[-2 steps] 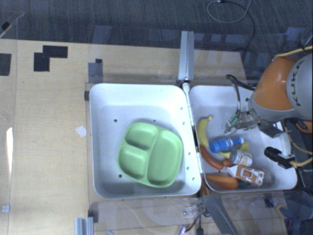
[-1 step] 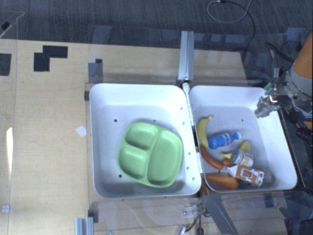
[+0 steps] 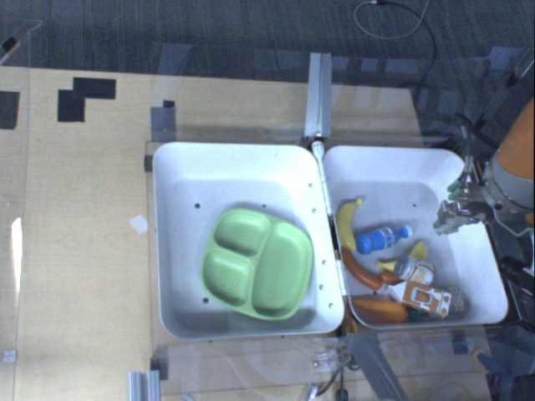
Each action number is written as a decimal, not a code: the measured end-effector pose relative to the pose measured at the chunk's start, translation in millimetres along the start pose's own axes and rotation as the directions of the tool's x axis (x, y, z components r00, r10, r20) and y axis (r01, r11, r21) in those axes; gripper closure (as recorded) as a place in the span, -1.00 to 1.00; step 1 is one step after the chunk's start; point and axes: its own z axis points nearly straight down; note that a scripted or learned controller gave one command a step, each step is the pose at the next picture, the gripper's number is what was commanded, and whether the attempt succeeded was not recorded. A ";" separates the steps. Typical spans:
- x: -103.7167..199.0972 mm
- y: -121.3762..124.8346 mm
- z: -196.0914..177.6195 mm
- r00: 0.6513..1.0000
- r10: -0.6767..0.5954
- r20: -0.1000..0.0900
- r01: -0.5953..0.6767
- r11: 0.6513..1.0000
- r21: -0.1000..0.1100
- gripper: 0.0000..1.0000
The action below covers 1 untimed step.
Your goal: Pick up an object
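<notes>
My arm (image 3: 517, 161): I am reaching in from the right, grey with an orange band, hanging over the right edge of the right bin.
My end effector (image 3: 454, 215): I am hovering it over the right side of the right bin, well apart from the pile of objects; nothing is showing between my fingers.
Finger state: I cannot tell whether they are spread or pressed together; they are too small and dark to read.
Right bin (image 3: 393, 164): it is sitting on the worktop, touching the left bin along a shared rim, and holding all the small objects in its lower left part.
Banana (image 3: 346, 221): it is lying near the left wall of the right bin, curved, its tip pointing up the view.
Blue bottle (image 3: 381, 239): it is lying on its side just right of the banana, white cap pointing right.
Red sausage (image 3: 361, 271): it is lying below the bottle, slanting down to the right.
Carrot (image 3: 380, 309): it is lying along the bin's front wall.
Small carton (image 3: 425, 297): it is lying on its side, just right of the carrot, beside a small jar (image 3: 414, 269).
Left bin (image 3: 184, 224): it is holding a green plate (image 3: 257, 262) with three compartments, lying flat.
Worktop (image 3: 79, 224): pale wood, carrying both bins.
</notes>
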 end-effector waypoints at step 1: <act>1.7 -38.4 -71.6 0.999 -0.040 0.001 0.040 0.999 -0.003 1.00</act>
